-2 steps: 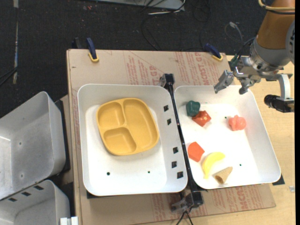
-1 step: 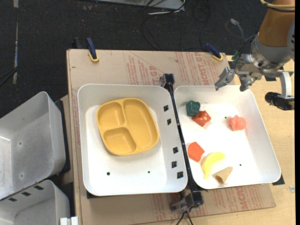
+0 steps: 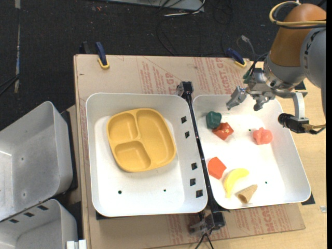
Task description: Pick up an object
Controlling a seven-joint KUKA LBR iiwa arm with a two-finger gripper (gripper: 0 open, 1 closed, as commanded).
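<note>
Looking down at your bench, you are seeing the gripper (image 3: 245, 99) hanging over the far edge of the right bin (image 3: 290, 162), its two fingers spread apart with nothing showing between them. The grey arm (image 3: 298, 40) (orange band above the wrist) is reaching in from the right. Just below the gripper, a dark green object (image 3: 213, 119) is lying beside a red block (image 3: 223, 131), the two nearly touching. A pink object (image 3: 262, 136) is sitting apart toward the right wall. Nearer you, an orange block (image 3: 216, 167), a yellow banana (image 3: 234, 180) and a tan cone (image 3: 247, 193) are clustering close together. A yellow divided plate (image 3: 140, 139) is resting in the left bin (image 3: 98, 185).
</note>
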